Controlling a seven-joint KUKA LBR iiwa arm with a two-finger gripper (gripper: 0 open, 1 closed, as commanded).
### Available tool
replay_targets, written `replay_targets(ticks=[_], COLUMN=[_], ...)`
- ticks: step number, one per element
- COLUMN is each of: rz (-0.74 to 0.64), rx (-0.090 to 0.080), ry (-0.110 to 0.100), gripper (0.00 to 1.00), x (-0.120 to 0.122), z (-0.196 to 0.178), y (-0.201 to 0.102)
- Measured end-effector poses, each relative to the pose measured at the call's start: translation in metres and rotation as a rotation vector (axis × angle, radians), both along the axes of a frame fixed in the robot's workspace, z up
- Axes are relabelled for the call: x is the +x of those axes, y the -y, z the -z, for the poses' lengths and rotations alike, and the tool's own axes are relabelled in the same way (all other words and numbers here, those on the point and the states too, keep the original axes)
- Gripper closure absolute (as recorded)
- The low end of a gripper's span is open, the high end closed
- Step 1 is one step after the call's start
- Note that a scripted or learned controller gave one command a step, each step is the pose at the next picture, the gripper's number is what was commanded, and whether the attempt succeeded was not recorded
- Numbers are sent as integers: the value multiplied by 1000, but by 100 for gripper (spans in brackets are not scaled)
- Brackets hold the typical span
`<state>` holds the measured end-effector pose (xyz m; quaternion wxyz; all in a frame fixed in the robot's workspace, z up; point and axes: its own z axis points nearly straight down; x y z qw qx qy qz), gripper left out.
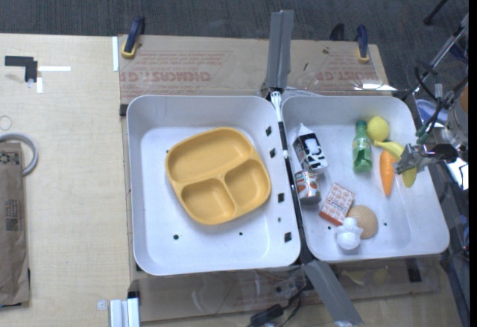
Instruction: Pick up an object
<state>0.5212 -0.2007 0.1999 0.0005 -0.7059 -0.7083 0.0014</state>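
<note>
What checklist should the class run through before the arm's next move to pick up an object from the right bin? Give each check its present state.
1. Gripper is over the right bin: ok.
2. Gripper near a target: ok, beside the banana and carrot.
3. Target lies apart from its neighbours: not ok, banana, carrot and lemon crowd together.
4. Fingers open: cannot tell.
5. Something held already: cannot tell.

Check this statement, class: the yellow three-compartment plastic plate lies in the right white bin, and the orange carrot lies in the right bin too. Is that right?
One slip: the yellow three-compartment plastic plate lies in the left white bin, as the camera view shows. The orange carrot does lie in the right white bin.
</note>
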Motion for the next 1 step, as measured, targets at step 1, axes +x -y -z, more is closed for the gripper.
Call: replay_targets(ticks=[1], rz=[103], rx=[1], ry=[-2], gripper=[100], x=[1], z=[-18], y=[-66])
